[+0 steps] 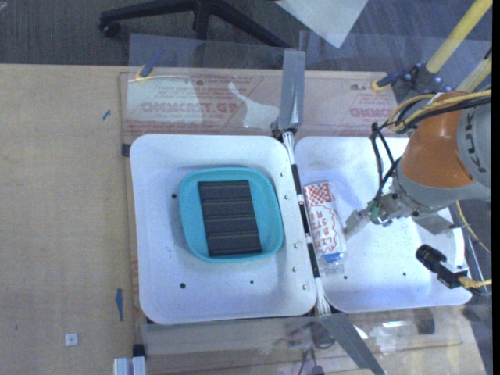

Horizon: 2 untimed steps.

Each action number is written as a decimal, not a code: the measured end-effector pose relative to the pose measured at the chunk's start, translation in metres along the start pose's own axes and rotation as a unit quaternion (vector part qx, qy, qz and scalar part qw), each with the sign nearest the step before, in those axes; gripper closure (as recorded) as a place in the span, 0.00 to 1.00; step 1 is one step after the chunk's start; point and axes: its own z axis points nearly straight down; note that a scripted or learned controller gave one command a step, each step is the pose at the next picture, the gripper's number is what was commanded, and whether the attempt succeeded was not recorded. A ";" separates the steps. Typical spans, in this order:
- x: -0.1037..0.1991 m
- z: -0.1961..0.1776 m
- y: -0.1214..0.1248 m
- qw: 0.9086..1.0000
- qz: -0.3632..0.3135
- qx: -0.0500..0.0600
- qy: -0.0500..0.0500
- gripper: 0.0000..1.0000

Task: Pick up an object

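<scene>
Lying just left of the pincer (356,222), a packet (323,223)

place: robotics lab | signs: wooden bench (55,209) with two white bins (156,287), cabled arm (441,158), office chair base (195,10) on grey carpet (47,14)

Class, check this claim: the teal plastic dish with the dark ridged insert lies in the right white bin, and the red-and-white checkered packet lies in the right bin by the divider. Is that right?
Not quite. The camera view shows the teal plastic dish with the dark ridged insert in the left white bin. The red-and-white checkered packet does lie in the right white bin by the divider.
</scene>
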 end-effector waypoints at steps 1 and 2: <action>-0.031 0.038 0.055 1.000 -0.007 -0.004 0.004 0.00; 0.000 0.009 -0.009 1.000 0.017 -0.004 0.007 0.00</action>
